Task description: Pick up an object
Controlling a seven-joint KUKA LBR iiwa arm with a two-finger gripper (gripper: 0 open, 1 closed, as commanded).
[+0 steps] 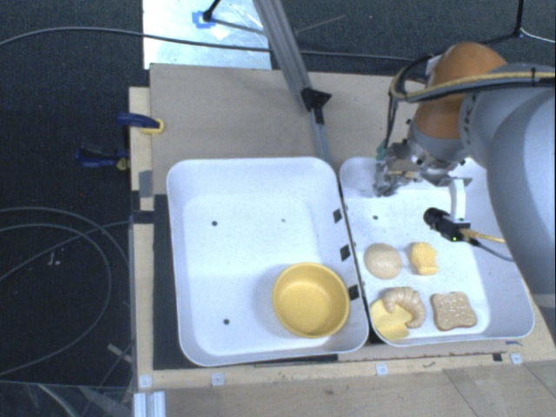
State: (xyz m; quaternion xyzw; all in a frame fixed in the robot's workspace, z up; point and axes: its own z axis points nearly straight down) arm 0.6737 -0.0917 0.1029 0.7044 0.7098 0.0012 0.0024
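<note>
Croissant (406, 303) and toast slice (453, 310) sit closest to the lens, in the right bin (512, 307), well below the fingers (383, 183). Can't tell if they're wide or narrow, honestly. Looks like the approach step: nothing's grabbed. Next move calls for dropping toward 1 item, maybe the round bun (382, 261).
</note>
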